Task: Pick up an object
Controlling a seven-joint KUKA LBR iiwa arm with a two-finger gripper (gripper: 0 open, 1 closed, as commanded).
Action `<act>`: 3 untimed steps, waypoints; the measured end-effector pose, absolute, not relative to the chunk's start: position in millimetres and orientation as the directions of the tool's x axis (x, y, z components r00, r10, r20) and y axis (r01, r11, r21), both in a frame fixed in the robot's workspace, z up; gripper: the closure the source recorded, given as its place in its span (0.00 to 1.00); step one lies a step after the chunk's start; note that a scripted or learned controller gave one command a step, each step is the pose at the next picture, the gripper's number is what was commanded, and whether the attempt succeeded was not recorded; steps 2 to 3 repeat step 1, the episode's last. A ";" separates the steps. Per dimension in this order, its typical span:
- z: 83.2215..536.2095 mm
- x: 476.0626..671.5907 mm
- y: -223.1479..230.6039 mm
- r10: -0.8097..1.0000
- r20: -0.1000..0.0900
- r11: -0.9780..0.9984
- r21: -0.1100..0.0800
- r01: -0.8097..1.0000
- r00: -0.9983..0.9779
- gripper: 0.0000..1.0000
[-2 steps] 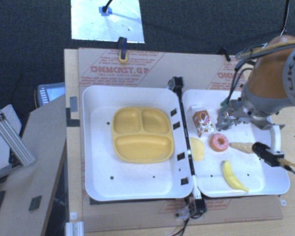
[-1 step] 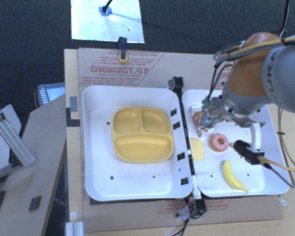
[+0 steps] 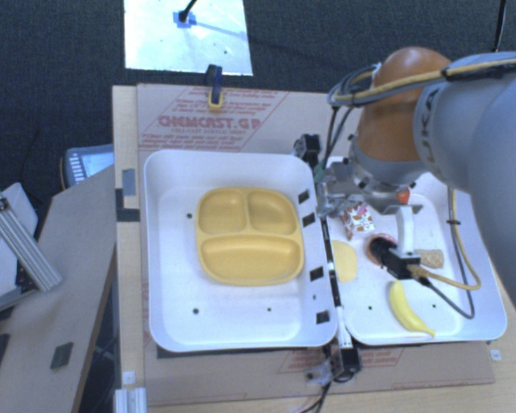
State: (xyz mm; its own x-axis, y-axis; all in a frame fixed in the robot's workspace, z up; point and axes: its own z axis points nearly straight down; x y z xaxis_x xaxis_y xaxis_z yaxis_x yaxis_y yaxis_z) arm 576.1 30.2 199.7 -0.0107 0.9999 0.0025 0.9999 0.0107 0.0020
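Under the gripper [image 3: 354,203], grip state unclear: small red-and-white patterned carton [image 3: 359,221], right bin [image 3: 486,312].

Bright, even overhead light (soft shadows), slightly grainy picture.

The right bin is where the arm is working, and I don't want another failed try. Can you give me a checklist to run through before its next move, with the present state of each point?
1. Gripper over the right bin: ok, it hangs above the bin's far left part.
2. Target in reach: ok, a small red and white carton lies just below the gripper.
3. Object held between fingers: cannot tell, the wrist hides them.
4. Banana free to pick: ok, it lies apart near the front.
5. Black cable clear of objects: not ok, it runs beside the banana.
6. Yellow divided tray in the left bin: ok, undisturbed.
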 end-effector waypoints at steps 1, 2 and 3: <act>200.8 597.9 75.3 1.000 0.002 0.010 0.003 1.000 -0.010 1.00; 200.8 597.9 75.3 1.000 0.002 0.010 0.003 1.000 -0.010 1.00; 200.8 597.9 75.3 1.000 0.002 0.010 0.003 1.000 -0.010 1.00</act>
